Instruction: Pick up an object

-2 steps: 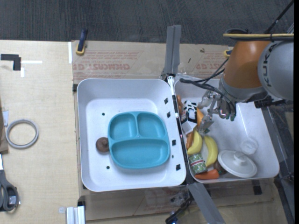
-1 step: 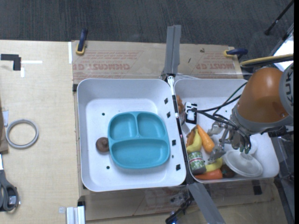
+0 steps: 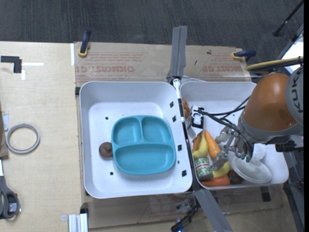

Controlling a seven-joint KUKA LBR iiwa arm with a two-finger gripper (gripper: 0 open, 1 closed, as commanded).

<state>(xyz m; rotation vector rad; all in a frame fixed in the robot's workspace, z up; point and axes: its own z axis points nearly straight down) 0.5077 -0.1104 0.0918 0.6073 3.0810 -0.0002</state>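
Observation:
The right bin (image 3: 219,88) holds a pile of toy food along its left side: an orange carrot (image 3: 211,143), a yellow banana (image 3: 222,168), a small green-labelled bottle (image 3: 203,167) and a red-orange piece (image 3: 216,181). My gripper (image 3: 226,150) hangs low over this pile, just right of the carrot and above the banana. The arm's orange band (image 3: 270,103) covers much of the bin's right half. A white dish (image 3: 252,171) lies at the bin's front right, under the wrist.
The left bin (image 3: 91,110) holds a blue divided plate (image 3: 143,145) and a small brown round piece (image 3: 105,150) to its left. On the bench at far left lie a grey tape ring (image 3: 21,138) and scissors (image 3: 7,203). Clamps (image 3: 85,42) stand at the back.

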